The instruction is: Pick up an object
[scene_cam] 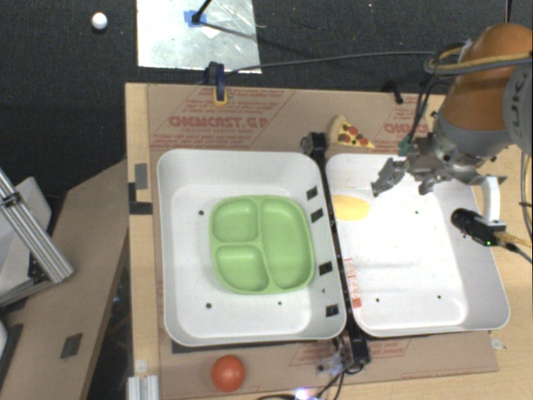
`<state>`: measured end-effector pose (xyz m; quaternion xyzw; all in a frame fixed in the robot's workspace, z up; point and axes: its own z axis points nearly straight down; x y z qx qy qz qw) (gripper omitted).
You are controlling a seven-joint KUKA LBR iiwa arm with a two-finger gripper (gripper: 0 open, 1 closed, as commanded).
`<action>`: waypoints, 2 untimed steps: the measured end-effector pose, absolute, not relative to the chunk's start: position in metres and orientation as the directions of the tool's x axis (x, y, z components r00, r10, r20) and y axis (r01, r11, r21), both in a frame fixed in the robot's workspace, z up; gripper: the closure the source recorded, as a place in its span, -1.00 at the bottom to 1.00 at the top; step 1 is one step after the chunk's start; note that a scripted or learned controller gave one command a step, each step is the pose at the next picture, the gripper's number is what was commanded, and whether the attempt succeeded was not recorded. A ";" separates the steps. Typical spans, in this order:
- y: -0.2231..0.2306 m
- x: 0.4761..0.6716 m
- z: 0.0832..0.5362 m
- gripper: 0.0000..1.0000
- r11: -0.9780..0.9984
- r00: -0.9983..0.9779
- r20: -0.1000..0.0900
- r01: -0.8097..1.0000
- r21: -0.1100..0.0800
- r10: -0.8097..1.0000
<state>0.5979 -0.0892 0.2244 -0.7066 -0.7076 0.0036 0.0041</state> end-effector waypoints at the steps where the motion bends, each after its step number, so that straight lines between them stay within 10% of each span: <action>1: -0.089 0.600 0.231 -1.00 0.003 -0.003 0.000 1.000 0.001 1.000; 2: -0.083 0.593 0.183 -1.00 0.002 -0.002 0.000 1.000 -0.002 1.000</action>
